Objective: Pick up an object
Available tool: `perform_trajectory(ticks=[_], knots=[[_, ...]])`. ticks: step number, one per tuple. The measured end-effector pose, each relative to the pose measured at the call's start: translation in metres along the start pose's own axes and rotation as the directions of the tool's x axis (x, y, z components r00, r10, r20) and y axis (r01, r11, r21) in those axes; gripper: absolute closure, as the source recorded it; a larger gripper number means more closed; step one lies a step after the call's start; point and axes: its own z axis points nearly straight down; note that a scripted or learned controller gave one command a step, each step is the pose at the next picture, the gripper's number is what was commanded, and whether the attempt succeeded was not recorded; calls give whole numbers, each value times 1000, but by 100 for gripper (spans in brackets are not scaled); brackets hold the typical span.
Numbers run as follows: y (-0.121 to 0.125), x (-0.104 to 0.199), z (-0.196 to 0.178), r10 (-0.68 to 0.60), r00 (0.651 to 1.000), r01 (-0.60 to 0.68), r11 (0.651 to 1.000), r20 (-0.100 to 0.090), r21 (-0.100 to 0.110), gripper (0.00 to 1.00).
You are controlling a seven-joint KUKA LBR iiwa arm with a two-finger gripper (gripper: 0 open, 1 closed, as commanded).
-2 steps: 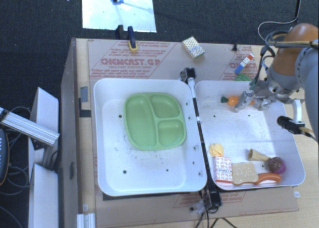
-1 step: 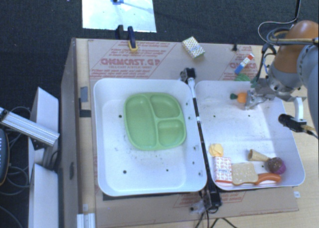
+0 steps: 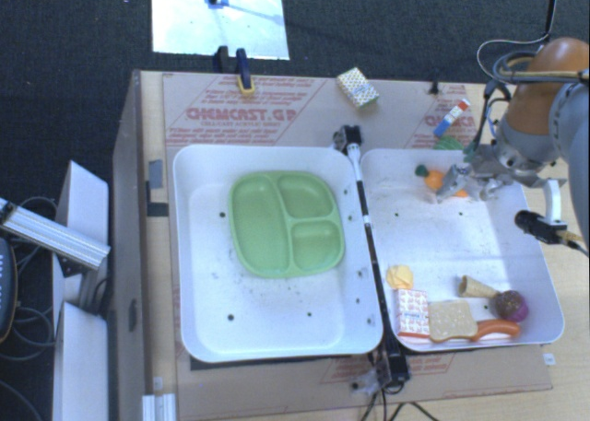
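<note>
where the bench board (image 3: 241, 115) reads "chemcast gp", green tray (image 3: 286, 224) below

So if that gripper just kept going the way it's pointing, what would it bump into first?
Most likely the small orange toy lying right by the gripper near the far edge of the right bin. Depth is hard to judge from above, so it might reach the bin floor beside it instead.
</note>
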Motion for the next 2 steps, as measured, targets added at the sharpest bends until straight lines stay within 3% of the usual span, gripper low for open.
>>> perform_trajectory(ticks=[1,2], knots=[[0,0,-9,-2,1000,2,1000,1,-1,100],[0,0,-9,-3,1000,3,1000,1,-1,0]])
